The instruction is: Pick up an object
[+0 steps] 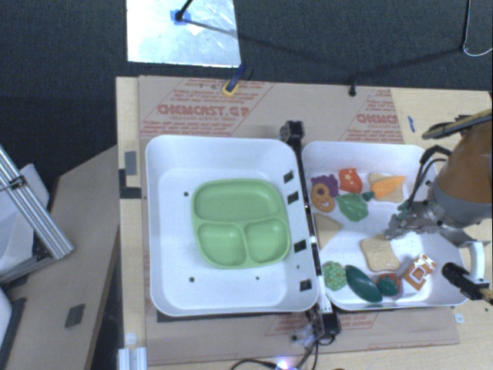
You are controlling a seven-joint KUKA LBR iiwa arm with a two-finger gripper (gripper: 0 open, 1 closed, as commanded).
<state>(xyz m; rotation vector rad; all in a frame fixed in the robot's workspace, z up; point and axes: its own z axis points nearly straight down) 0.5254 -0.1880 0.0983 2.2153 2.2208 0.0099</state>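
Hand (404, 226) hangs low in the right bin (385, 151), by its right wall, just above the toast slice (378, 253); whether it grips anything, can't tell. Green tray (237, 223) fills the left bin (173, 168).

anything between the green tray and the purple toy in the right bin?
Camera view: the bins' rims with black clips lie between the green tray and the purple toy.

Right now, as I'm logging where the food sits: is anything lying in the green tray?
No, the green tray in the left bin has three bare compartments; the toy food lies in the right bin.
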